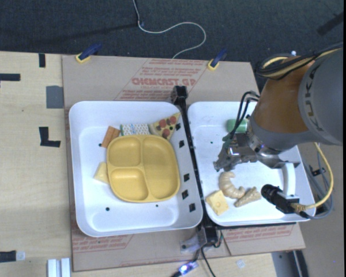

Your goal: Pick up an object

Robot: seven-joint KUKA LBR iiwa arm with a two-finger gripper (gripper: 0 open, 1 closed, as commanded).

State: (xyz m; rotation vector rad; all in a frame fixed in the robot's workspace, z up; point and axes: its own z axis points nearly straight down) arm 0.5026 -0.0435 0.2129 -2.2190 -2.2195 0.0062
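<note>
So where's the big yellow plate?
The yellow divided plate sits in the middle of the left bin, in the camera view's left half, with small toy food pieces tucked along its top edge.

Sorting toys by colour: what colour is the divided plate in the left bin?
Yellow; the plate shows best in the camera view.

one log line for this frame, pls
hand: low in right bin | below: croissant | beside: cheese wedge, ginger root | grasp: unconfirmed
</note>
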